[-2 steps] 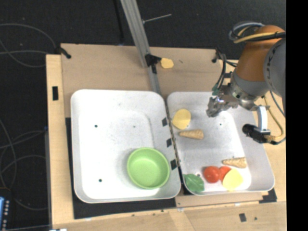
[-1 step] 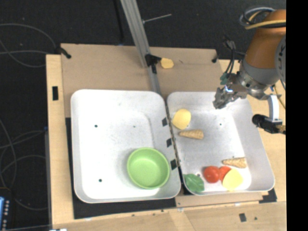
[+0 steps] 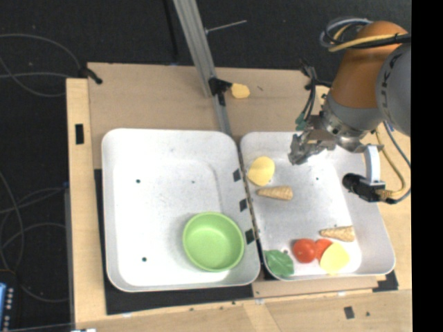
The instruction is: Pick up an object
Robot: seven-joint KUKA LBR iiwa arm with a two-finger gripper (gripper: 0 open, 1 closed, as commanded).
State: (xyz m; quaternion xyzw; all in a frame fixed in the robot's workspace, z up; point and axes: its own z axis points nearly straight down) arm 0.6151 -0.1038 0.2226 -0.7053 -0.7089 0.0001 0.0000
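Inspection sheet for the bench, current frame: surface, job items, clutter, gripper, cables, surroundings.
Surface: tan bench bearing left bin and right bin.
Job's things: right bin holds yellow lump, two cones, red piece, yellow piece, green piece.
Clutter: green bowl in left bin; small yellow item on bench.
Gripper: gripper above right bin, nothing visibly held.
Cables: cables on the dark floor.
Surroundings: metal post.

The claw [image 3: 299,155] hangs over the right bin [image 3: 360,220] (near a pale yellow piece [image 3: 261,171]).
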